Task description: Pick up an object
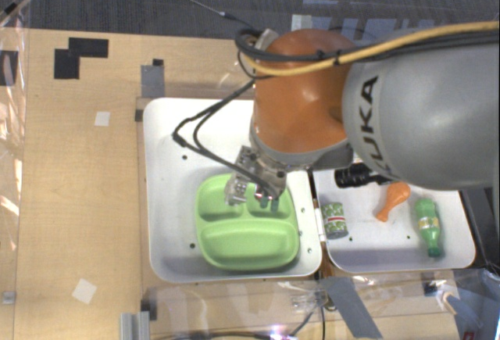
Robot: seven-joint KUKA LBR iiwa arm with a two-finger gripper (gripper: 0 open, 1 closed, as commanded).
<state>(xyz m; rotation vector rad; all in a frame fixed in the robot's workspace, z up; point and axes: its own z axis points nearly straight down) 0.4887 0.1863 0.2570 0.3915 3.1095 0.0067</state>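
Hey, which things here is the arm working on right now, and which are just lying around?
In play:
claw, low over the green tray
left bin, which holds the tray

Lying about, all in the right bin:
green bottle
orange piece
small can

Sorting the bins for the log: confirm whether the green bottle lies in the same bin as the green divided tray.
No. The green bottle lies in the right bin, while the green divided tray sits in the left bin.
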